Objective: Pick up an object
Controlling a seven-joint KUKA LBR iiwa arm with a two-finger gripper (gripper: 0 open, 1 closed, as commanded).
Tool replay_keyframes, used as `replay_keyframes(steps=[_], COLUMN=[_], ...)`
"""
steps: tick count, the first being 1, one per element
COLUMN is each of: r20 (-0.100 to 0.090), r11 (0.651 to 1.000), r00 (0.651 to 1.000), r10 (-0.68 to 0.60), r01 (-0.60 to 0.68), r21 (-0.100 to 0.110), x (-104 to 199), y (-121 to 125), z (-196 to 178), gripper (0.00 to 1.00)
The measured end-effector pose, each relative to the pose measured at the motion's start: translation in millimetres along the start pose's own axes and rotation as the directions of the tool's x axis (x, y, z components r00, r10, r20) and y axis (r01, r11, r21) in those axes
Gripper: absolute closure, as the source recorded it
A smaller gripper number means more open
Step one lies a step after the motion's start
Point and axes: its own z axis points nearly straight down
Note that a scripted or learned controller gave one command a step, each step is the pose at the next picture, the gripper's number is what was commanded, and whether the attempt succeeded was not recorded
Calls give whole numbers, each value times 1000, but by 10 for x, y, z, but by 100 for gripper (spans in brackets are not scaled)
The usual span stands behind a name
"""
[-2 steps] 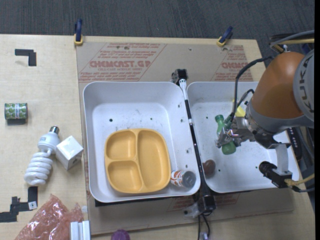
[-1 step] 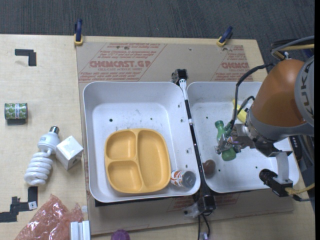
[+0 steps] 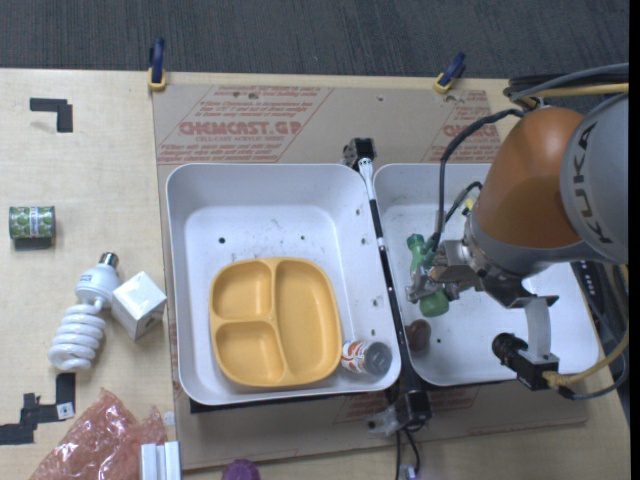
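My gripper (image 3: 428,280) is low in the right bin (image 3: 400,193), near its left wall, under the grey arm with the orange band (image 3: 530,183). A bright green object (image 3: 415,246) lies just above the gripper, touching or very close to it. A darker green round object (image 3: 437,304) sits right below the gripper. A brown round object (image 3: 418,336) rests near the bin's front left corner. The arm hides the middle of the right bin.
The left bin (image 3: 260,193) holds a yellow divided plate (image 3: 275,320) and a small can (image 3: 366,358) at its front right corner. Outside the bins, at the left, are a spiral light bulb (image 3: 82,318), a white cube (image 3: 138,304), a green can (image 3: 32,224) and red mesh (image 3: 100,438).
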Motion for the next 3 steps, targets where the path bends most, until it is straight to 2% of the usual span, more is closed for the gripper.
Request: replay_keyframes(steps=[1,2,3], r20=[0,1,1], r11=[1000,1000,1000], r00=[1000,1000,1000], r10=[-1,-2,-2], r01=[1,2,2], r21=[3,4,3], x=[339,957,1293], y=[576,1193,1330], z=[175,177,248], gripper=[100,100,100])
